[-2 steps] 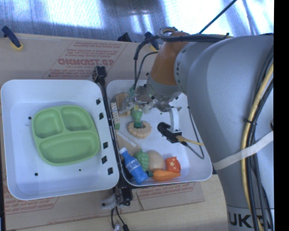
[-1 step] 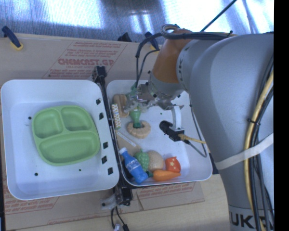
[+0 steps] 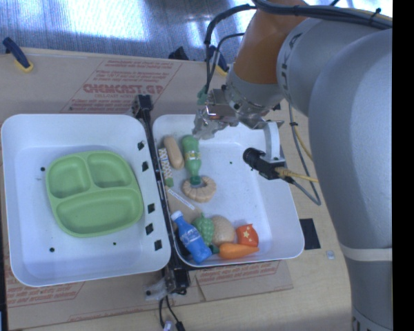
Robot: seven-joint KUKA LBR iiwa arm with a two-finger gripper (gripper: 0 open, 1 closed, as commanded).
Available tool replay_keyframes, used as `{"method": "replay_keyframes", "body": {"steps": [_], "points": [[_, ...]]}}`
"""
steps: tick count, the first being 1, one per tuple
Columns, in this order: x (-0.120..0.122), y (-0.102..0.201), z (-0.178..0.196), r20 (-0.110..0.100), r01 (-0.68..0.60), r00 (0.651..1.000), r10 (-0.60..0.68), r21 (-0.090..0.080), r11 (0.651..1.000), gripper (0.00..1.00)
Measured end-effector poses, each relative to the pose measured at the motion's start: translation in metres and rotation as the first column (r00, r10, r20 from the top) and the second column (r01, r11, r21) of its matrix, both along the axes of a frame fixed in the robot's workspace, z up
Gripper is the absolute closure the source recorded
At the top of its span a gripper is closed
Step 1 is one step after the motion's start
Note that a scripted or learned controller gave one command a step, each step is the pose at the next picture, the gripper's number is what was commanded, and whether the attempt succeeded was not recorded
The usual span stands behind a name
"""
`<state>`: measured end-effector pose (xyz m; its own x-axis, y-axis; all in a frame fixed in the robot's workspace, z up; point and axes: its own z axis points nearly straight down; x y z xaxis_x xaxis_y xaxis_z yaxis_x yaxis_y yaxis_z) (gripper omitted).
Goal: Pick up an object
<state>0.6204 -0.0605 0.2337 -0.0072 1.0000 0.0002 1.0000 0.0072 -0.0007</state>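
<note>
My gripper (image 3: 204, 127) hangs over the far left part of the right bin (image 3: 276, 212), on the grey arm with the orange band that reaches in from the right. Just below and left of it lies a green bottle (image 3: 190, 154), its neck pointing toward a tan ring-shaped pastry (image 3: 199, 189). A bread roll (image 3: 172, 150) lies beside the bottle on the left. I see nothing held in the gripper.
At the right bin's near edge lie a blue bottle (image 3: 191, 236), a green knobbly item (image 3: 205, 227), a beige lump (image 3: 223, 229), a red piece (image 3: 247, 234) and an orange carrot (image 3: 238, 250). The left bin (image 3: 21, 150) holds a green divided plate (image 3: 93, 192).
</note>
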Motion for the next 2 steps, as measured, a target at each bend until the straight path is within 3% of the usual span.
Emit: {"method": "replay_keyframes", "body": {"steps": [1,2], "points": [[-0.001,0.000,-0.001,-0.002,0.000,1.000,0.000,0.000,1.000,0.00],[0.010,-0.033,-0.098,-0.006,0.002,1.000,-0.002,0.000,1.000,0.00]]}}
